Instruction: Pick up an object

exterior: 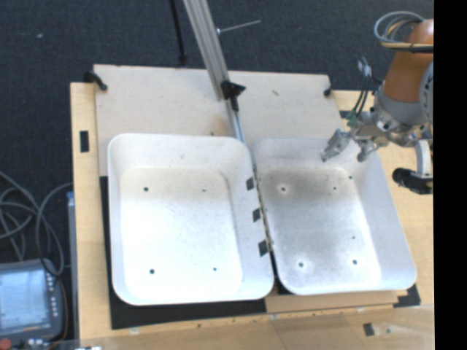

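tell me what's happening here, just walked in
A grey arm with an orange band reaches in from the right, its hand poised over the far edge of the right bin. Nothing sits between its fingers. The left bin lies beside it. No pick has happened yet.

My bench (84,195) is pale wood and fills the middle of the frame, with dark carpet (44,28) around it. A lighter board (168,100) lies across its upper part. On it sit two shallow white bins side by side, touching along the centre: the left bin (120,166) cleaner, the right bin (379,195) smudged grey inside. A black mat (109,308) shows under the left bin's lower edge.
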Robot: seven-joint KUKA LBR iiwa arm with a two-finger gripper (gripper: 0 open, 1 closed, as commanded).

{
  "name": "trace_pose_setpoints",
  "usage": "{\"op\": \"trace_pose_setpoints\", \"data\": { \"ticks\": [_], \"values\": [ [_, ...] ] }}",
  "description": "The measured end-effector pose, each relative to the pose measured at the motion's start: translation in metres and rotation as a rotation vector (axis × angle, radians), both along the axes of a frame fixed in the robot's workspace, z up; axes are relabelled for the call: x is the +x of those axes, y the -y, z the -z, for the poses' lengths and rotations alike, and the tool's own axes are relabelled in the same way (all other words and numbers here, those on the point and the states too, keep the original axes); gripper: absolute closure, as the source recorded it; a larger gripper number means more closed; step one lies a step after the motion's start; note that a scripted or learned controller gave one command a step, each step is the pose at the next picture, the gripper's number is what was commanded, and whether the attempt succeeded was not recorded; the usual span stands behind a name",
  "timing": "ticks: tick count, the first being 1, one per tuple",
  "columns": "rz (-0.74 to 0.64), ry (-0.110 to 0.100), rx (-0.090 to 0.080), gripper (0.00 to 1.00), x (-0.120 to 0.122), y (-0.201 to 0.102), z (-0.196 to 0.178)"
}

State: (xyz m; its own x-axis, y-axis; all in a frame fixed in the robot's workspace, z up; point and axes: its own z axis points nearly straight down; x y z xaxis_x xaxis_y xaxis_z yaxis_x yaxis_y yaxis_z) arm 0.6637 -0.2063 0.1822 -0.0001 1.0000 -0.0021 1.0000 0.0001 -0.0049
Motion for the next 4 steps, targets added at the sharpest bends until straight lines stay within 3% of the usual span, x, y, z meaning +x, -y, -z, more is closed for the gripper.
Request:
{"op": "trace_pose_setpoints", "data": {
  "ticks": [1,2,3,4],
  "values": [
    [-0.001,0.001,0.0,0.0,-0.007,-0.006,0.058],
    [-0.001,0.003,-0.001,0.0,-0.007,-0.004,0.082],
    [-0.002,0.009,-0.004,1.0,-0.005,-0.003,0.068],
    [0.0,0.012,0.001,1.0,-0.009,0.003,0.018]
  ]
}}
